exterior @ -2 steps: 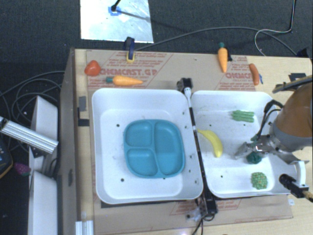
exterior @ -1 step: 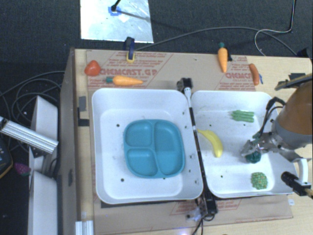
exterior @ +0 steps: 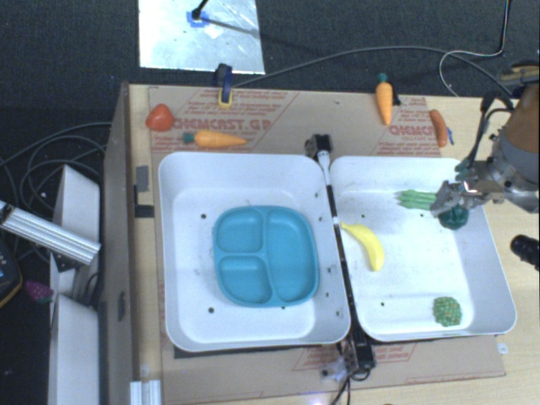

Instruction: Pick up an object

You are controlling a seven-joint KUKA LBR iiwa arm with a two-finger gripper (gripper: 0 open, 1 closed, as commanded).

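Risk: you are working near the right bin's (exterior: 489, 264) far right wall, so a descent from here could clip that wall or push the toy sideways instead of closing on it.
Risk, second: green stalks (exterior: 415, 198) lie just left of the gripper (exterior: 451, 205); a sloppy close could catch them along with the dark teal object (exterior: 456, 218), or nudge both away.
Risk, third: the teal object is small and rounded, so I judge it likely to squirt out if the close is off-centre.
Arm: grey wrist enters from the right side, reaching over the right bin's upper right part, tool pointing down and to the left.
Gripper: low over the bin floor, just above the teal object.
Fingers: you cannot tell from this view whether they are spread or closed, nor whether the teal object is between them; treat nothing as held.
Task's thing: the teal object sits in the right bin near its far right wall, under the gripper tip.
Other candidates: banana (exterior: 366, 245) near the divider, green bumpy ball (exterior: 447, 310) at the near right corner, both well apart from the gripper.
Left bin: blue sectioned plate (exterior: 264, 255) in the left bin (exterior: 181, 226), away from the arm.
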